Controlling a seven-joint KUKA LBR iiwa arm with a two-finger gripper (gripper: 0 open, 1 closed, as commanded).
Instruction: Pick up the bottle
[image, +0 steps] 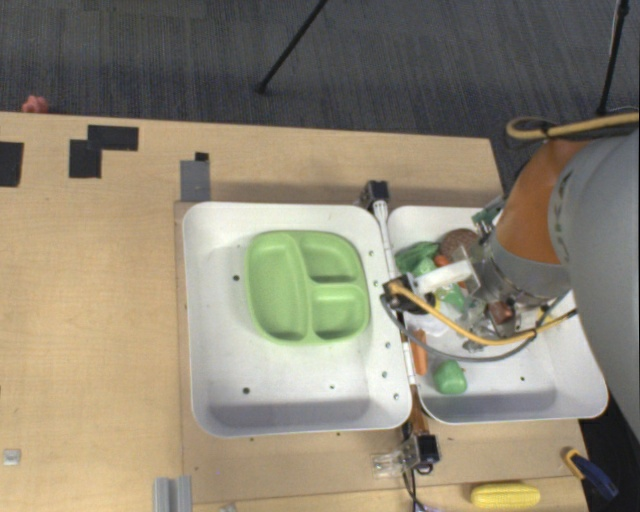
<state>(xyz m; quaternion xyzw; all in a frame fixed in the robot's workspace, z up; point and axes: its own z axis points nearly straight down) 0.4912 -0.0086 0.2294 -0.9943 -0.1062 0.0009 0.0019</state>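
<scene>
The arm's grey wrist with its orange band (530, 215) hangs low over the right bin (520, 395). My gripper (470, 300) is down among a pile of small items at that bin's left middle, largely covered by the wrist and a looping yellow cable (450, 325). A green piece with a white part (425, 265), possibly the bottle, lies right beside the gripper on its left. I cannot make out whether anything sits between the fingers.
A green divided tray (305, 285) rests in the left bin (215, 330). In the right bin lie a brown round item (458, 240), an orange stick (420, 352) and a green lump (449, 377). A yellow corn cob (505, 493) lies on the bench in front.
</scene>
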